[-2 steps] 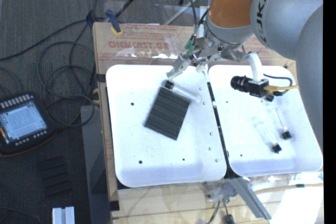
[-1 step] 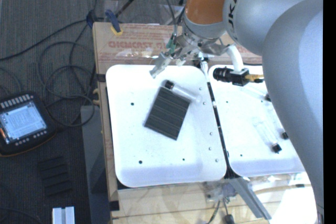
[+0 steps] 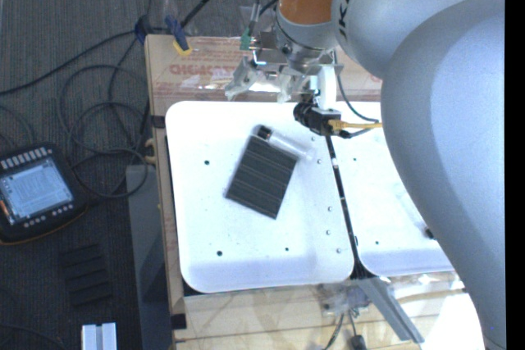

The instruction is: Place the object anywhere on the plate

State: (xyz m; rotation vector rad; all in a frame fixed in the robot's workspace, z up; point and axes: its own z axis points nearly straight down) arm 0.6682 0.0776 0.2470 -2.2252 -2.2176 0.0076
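A dark ribbed rectangular plate (image 3: 262, 175) lay tilted in the left bin (image 3: 197, 258). At its far corner rested a small clear object (image 3: 283, 143) with a dark end, hard to identify. Beyond, the gripper (image 3: 267, 82) hovered over the bin's far rim, jaws spread, gripping nothing.
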